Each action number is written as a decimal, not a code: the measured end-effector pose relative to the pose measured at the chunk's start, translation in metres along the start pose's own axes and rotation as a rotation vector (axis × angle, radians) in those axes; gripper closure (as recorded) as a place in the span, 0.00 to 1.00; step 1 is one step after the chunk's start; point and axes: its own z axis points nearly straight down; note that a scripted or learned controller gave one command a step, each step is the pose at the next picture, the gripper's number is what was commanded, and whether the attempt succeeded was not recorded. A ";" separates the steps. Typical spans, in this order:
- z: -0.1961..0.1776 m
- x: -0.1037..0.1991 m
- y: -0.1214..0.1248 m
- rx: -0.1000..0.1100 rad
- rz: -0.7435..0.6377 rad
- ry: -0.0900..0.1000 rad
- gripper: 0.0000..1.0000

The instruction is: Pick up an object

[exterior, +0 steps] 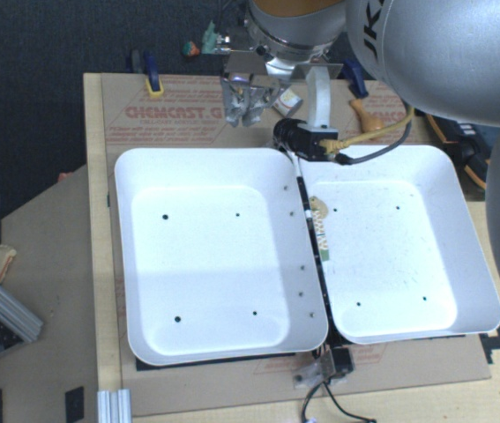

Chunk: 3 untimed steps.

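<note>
My gripper point(245, 111) hangs beyond the back rim of the left bin point(135, 236), over the brown board near its printed lettering, with the arm's orange band right above it. Nothing shows between its jaws from this angle. A small pale strip with greenish and yellow marks point(320, 225) lies against the left wall of the right bin point(470, 263), close to the seam between the two bins. The white floors of both bins show just small dark dots.
The bins rest on a brown board point(100, 148) held by blue clamps point(152, 67) at its back edge. The big grey arm link point(444, 33) covers the upper right. An aluminium profile point(3, 302) lies at the lower left, off the board.
</note>
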 end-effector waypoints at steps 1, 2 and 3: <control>-0.080 -0.058 -0.026 -0.020 0.012 0.001 1.00; -0.001 -0.009 -0.042 0.000 0.002 0.000 1.00; -0.039 0.047 -0.064 -0.014 0.000 0.004 1.00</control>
